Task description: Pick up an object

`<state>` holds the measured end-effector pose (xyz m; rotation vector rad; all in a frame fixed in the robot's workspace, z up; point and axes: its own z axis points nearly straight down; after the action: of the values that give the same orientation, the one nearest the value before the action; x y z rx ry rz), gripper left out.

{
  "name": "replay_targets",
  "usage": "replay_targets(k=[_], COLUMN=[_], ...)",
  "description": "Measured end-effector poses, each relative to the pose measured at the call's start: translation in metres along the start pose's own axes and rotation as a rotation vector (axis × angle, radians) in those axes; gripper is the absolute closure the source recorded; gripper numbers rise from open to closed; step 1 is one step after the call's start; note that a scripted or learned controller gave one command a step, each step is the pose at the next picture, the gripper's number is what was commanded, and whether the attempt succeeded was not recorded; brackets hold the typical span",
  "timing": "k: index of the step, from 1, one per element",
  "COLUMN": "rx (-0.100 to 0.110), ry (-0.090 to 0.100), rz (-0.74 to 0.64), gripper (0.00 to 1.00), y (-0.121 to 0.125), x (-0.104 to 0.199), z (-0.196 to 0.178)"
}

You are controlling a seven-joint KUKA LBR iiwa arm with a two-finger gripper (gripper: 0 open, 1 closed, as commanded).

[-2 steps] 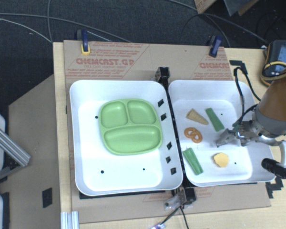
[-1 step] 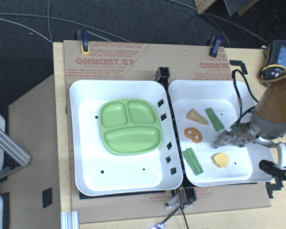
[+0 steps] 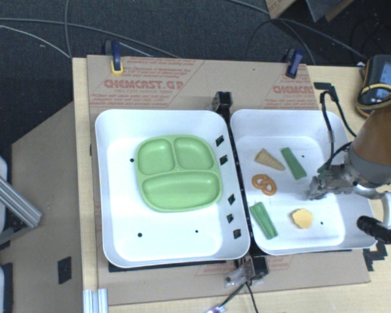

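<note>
The brown board (image 3: 202, 83) under the bins bears red "CHEMCAST GP" lettering, printed twice along its far edge.

blue clamps (image 3: 116, 56), cardboard sheet (image 3: 150, 83), loose cables (image 3: 65, 25)

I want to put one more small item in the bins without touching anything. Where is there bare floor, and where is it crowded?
Left bin: bare floor along the near edge and both near corners, around the green divided plate. Right bin: crowded. The wedge, green sticks, pretzel, yellow piece and gripper leave only the far strip.
</note>
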<state>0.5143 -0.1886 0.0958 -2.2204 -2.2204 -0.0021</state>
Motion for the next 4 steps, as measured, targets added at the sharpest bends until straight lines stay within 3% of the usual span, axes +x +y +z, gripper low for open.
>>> replay_targets(k=[2,3,4], rx=[-0.005,-0.004,0.0], ry=[-0.003,-0.003,0.001], rz=[-0.001,-0.001,-0.006], gripper=[1.0,1.0,1.0], y=[-0.002,-0.001,-0.001], x=[0.002,0.002,0.057], z=[-0.112,-0.135,-0.144])
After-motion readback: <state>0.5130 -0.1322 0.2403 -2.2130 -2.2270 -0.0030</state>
